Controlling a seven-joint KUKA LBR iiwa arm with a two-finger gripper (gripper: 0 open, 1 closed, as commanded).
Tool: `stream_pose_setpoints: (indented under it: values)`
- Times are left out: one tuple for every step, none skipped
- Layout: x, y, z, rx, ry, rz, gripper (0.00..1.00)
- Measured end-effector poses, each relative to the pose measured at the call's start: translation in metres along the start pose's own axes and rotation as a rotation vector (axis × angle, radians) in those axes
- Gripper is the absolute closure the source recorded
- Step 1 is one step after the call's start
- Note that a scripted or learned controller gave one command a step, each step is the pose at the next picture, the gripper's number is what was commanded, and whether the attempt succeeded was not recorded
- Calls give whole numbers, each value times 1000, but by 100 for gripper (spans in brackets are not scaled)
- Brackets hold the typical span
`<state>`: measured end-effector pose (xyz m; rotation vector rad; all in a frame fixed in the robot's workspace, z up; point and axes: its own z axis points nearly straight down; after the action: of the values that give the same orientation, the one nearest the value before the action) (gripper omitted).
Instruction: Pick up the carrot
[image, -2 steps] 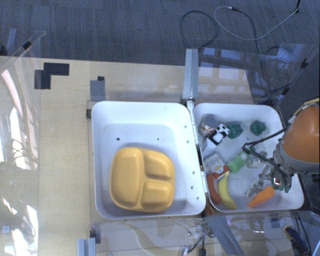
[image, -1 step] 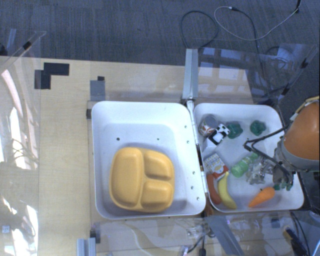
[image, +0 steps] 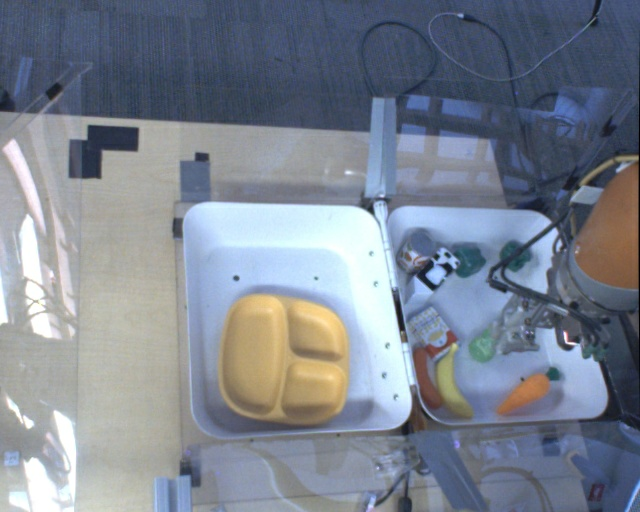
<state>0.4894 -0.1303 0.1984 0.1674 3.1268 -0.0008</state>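
Observation:
The carrot (image: 524, 394), orange with a green top, lies flat near the front right corner of the right bin (image: 585, 405), pointing down-left. My gripper (image: 520, 330) hangs over the bin's right middle, a little behind the carrot and apart from it. It looks open, with nothing between its fingers. A small light green object (image: 484, 347) sits just to the gripper's left.
The right bin also holds a banana (image: 453, 381), a red item (image: 428, 376), a small packet (image: 428, 322), a black-and-white toy (image: 441, 266), a grey can (image: 415, 247) and dark green pieces (image: 517, 256). A yellow divided tray (image: 285, 358) lies in the left bin (image: 210, 250).

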Motion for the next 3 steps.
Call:
stream_pose_setpoints:
  values:
    - [3,31,2,-1,0,-410,100]
    - [-12,-17,13,-1,0,-741,100]
    - [-6,32,91,-1,-1,-980,100]
